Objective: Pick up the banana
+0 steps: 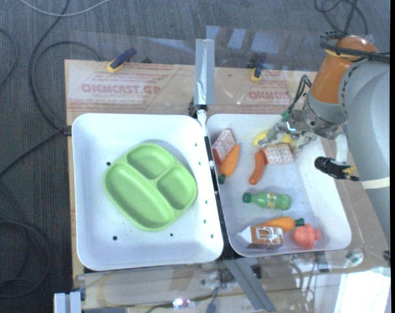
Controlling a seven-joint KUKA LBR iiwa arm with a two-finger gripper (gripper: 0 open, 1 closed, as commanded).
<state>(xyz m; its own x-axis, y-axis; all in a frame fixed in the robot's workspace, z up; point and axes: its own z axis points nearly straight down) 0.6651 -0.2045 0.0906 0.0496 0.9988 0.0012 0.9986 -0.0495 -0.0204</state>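
I'm looking down on a robotics lab setup, not anyone's home. The desk (152, 87) is a raw board with printed lettering, fixed with clamps (121, 59) at its far edge, and it stands on grey carpet (28, 175) strewn with loose cables (41, 5). Two white bins (87, 240) hold plastic toy food (268, 200), and an industrial arm (360, 103) reaches in from my right.
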